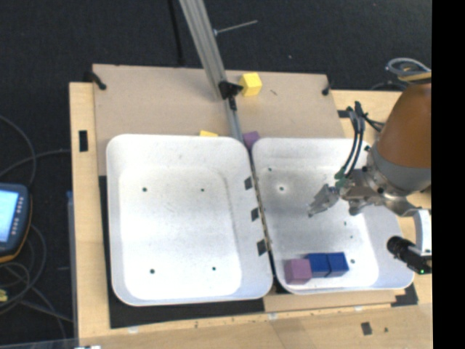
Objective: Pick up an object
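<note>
Nearby, blue block (326, 263) against bin's (314, 155) near edge.

A purple block (297, 270) and a blue block (327, 263) lie side by side on the floor of the right bin (290, 158), close to its near wall. The purple one sits at the near left corner; the blue one, longer and darker, touches its right side.

Pincer (317, 206) low, pointing left
</note>
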Robot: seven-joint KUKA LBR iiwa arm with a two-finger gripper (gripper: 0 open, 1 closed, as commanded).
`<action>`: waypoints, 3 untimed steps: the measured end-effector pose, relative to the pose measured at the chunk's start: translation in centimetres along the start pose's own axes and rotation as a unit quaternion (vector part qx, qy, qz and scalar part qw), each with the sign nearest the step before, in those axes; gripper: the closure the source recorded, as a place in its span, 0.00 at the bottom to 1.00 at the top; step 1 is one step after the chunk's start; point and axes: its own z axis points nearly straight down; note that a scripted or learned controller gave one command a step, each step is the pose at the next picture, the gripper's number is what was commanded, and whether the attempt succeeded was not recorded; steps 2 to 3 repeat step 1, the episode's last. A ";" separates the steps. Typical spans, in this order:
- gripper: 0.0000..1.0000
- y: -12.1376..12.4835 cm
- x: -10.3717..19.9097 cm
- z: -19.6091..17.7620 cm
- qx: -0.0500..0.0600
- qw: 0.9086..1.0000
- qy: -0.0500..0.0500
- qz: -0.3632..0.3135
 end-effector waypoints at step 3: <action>0.00 -1.0 -6.4 8.5 0.006 1.000 0.000 -0.002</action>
